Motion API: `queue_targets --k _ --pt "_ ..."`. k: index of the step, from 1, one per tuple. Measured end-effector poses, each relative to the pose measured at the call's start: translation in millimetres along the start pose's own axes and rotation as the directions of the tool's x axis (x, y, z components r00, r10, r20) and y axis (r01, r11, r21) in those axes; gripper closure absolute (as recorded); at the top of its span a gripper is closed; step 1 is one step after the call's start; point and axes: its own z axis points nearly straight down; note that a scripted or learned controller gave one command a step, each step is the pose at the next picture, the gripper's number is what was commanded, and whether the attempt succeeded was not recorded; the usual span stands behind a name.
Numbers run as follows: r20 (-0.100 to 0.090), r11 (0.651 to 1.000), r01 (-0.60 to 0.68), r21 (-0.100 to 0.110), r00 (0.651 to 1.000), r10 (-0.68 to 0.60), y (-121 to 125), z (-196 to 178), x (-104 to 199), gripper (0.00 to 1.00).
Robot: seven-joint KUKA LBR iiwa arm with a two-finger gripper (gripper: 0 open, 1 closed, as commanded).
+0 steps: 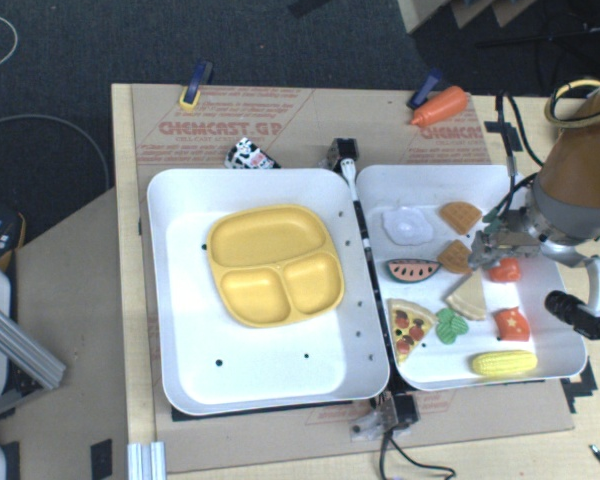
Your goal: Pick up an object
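Your claw (492, 248) sits low in the right bin (420, 183), and you cannot tell from this angle how its tips stand. Taking the watermelon slice (412, 268) as your landmark: the claw is well to its right, just above a red toy piece (505, 270). A brown waffle piece (454, 258) lies just right of the slice, the pizza slice (408, 325) below it, the corn cob (504, 364) far down-right. Left of it, the yellow divided plate (275, 263) rests in the left bin (180, 298).
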Motion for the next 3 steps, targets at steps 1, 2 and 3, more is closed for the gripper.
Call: queue_targets --k 1,2,3 --pt "0.001 1.0 -0.001 -0.002 1.0 0.001 -1.3 -57.3 -10.1 1.0" --pt "0.0 1.0 0.001 -0.001 1.0 -0.001 -0.1 -75.4 -10.4 1.0" --pt "-0.005 1.0 0.005 0.007 1.0 -0.005 -2.9 -67.4 41.3 1.0"
